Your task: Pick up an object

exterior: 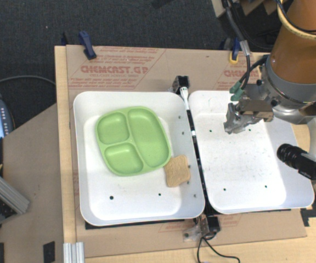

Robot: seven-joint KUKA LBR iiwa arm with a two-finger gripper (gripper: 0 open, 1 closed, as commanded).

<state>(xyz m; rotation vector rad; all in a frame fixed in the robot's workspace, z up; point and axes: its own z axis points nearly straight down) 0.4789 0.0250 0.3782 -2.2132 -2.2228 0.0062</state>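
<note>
A green divided plate (133, 141) lies in the middle of the left bin (92, 201). A small tan square piece (177, 171), like a slice of toast, rests against the plate's lower right corner. My gripper (236, 125) hangs over the upper left part of the right bin (267, 201), well to the right of both objects. It points down at bare bin floor, and I see no object under it or in it.
A black divider rail (193, 147) runs between the two bins. A black cylindrical part (292, 156) juts in over the right bin's right edge. Clamps (86, 44) hold the cardboard base at the back.
</note>
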